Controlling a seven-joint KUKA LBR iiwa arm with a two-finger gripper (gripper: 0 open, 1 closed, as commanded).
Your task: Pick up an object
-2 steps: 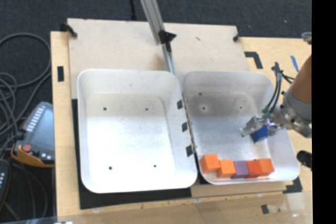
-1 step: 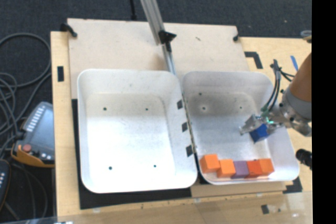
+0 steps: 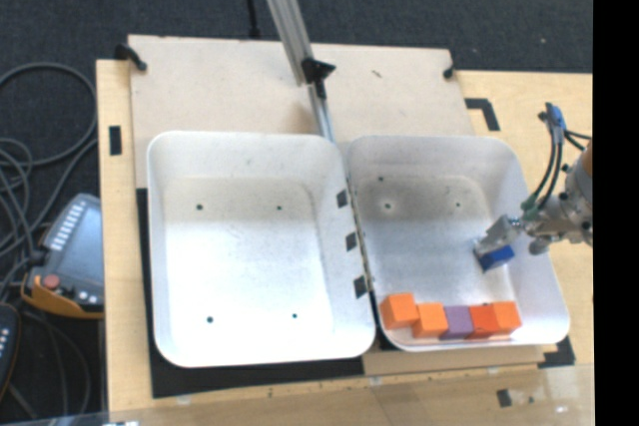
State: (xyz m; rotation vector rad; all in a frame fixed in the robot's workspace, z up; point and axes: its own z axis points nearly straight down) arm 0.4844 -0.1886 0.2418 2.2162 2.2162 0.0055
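Gripper (image 3: 496,244) sits over the right side of the right bin (image 3: 429,155), reaching in across that bin's right wall; a small blue object (image 3: 495,256) lies at or just under its tip. Whether the pincer is apart, together or clamped on the blue object — cannot tell; the grey tip and the blue piece overlap at this slant and no gap between fingers is resolvable; so no claim of a hold.

Other candidates: a row of blocks along the near wall of the right bin — orange block (image 3: 401,309) at the left end, a second orange block (image 3: 431,318) touching it, purple block (image 3: 458,320), then two orange blocks (image 3: 496,317) at the right end; all packed edge to edge. Left bin (image 3: 250,155) has only dark specks on its floor.

Risks, as judged from here: the blue object is small and near the right wall; a slightly off closure could pinch one corner and let it slip on lift, or push it away toward the wall; the wrist cables (image 3: 551,150) hang close to the bin rim and could snag. If the row is tried instead, tight packing against the near wall leaves little room for fingers; a neighbour could be dragged along.

Hard to make out: the arm is cut off at the right; the blue object's shape and whether it rests on the floor or is raised.
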